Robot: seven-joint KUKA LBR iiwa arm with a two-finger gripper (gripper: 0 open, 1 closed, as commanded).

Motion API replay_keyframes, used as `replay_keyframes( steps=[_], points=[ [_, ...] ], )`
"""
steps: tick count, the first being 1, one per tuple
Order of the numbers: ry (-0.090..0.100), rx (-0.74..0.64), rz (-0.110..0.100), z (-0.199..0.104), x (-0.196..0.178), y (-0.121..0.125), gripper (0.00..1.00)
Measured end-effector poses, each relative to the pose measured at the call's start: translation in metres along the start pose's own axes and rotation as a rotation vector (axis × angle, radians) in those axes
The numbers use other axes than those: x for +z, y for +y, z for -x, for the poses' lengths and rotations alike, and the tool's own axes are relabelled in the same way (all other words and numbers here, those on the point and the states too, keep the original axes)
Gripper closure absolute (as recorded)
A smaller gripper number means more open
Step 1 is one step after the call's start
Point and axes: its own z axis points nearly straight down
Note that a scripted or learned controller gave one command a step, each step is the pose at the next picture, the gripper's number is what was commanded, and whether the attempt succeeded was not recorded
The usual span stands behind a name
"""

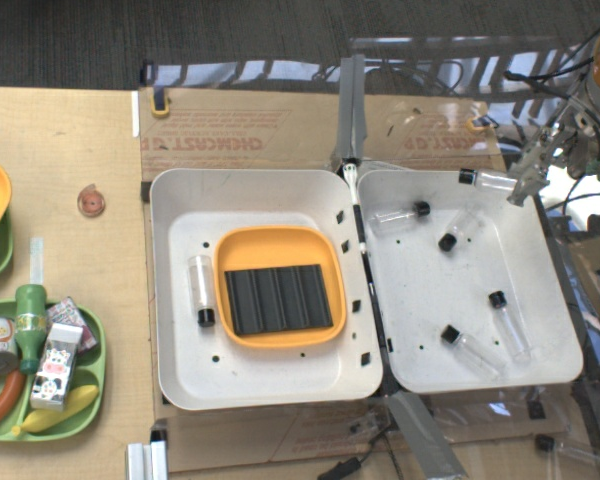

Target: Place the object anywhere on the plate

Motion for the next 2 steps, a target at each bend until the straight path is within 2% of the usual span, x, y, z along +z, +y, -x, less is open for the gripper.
replay_keyframes(
  steps=[1, 2],
  points=[
    [-0.002, -0.053, 0.0, 0.0033, -0.0348, 0.0017, 1.0],
    [-0.002, -0.053, 0.0, 0.0033, -0.0348, 0.0015, 0.0]
  ],
)
